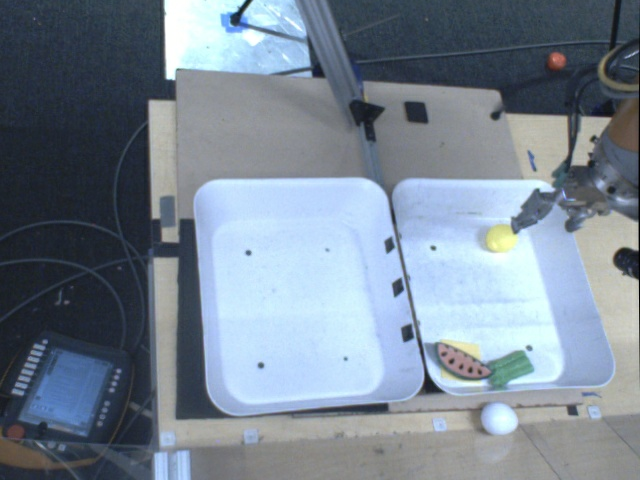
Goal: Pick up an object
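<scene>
Two bins sit side by side on the desk (460, 133), and all the action is over the right bin (560, 298). From the overhead camera, the arm (622, 158) leans in from the right with its tool (545, 211) angled down and to the left, one dark finger (527, 216) tipping toward the yellow ball (501, 239). A second prong sits further right, so the fingers read as spread apart, nothing between them. That ball looks like the pick: it lies alone in the bin's upper half, just beside the fingertip, free on every side. Down at the near wall, a watermelon slice (461, 360) and a green piece (511, 367) lie touching each other, harder to get at, I'd judge. The left bin (290, 298) shows bare white floor. A white ball (498, 418) rests outside on the desk, just beyond the right bin's front rim.
</scene>
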Robot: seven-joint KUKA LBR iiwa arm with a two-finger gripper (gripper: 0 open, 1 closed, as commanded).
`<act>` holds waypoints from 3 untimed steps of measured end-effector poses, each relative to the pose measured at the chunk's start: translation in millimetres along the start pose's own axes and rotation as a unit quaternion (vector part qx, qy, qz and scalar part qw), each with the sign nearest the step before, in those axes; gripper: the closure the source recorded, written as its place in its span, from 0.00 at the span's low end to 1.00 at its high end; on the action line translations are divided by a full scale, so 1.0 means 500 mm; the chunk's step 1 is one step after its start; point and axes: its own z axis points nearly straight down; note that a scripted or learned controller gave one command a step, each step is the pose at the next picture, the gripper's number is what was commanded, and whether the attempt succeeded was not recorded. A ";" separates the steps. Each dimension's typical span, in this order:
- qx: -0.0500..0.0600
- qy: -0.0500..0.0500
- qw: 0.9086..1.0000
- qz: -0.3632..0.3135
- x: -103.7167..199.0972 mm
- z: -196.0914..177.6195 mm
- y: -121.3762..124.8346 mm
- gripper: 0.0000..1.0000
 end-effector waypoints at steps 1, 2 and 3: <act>0.003 0.001 1.000 0.000 0.062 0.137 -0.074 0.00; 0.000 0.000 1.000 0.000 0.149 0.258 -0.165 0.00; -0.001 0.000 1.000 -0.001 0.230 0.256 -0.200 0.00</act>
